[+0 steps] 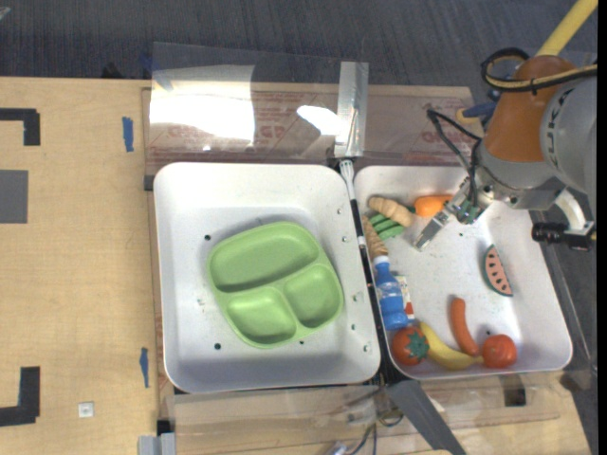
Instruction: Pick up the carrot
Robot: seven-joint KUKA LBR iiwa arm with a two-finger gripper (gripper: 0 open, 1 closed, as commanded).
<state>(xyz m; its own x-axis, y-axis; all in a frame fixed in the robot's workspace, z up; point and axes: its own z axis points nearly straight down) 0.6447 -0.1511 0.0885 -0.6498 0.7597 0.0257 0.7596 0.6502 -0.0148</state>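
Carrot (432,204), taken to be the orange piece in the far part of the right bin (541,282), lay just beside the hand (439,224). Whether the hand was wide or narrow could not be told, and nothing was seen held in it. A sound grasp would call for centring over the orange body, clear of the tan piece (391,209) and the green leaves (382,225) touching it. Nearer the camera lay a watermelon slice (497,270), a banana (448,351) and tomatoes (411,345). The left bin (180,254) held a green tray (275,282). Both bins rested on the wooden counter (76,254).

One fixed overhead camera (slanted), facing down on both bins (171,254).
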